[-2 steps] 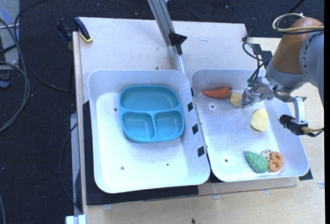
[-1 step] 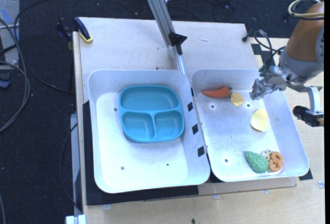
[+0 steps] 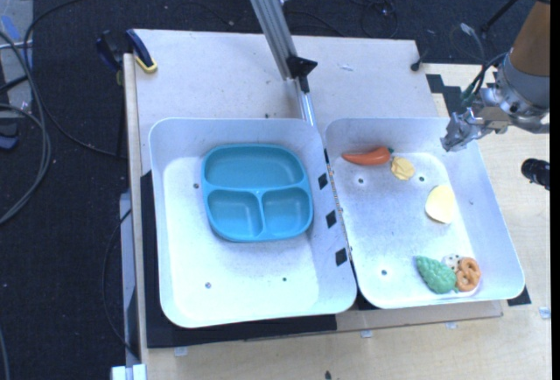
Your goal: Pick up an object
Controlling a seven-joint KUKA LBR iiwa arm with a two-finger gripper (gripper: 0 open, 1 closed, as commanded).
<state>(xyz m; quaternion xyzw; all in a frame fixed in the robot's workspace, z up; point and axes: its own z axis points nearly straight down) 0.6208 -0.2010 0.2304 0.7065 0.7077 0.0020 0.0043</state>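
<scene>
Tool (image 3: 457,135) over right bin (image 3: 490,194) far rim, carrot (image 3: 367,157) well apart

No readable text, label, brand, number or sign appears anywhere. The black rectangular markers (image 3: 332,219) along the seam just right of the blue three-compartment plastic tray (image 3: 258,192) are blank, and the tray itself carries no lettering.
</scene>
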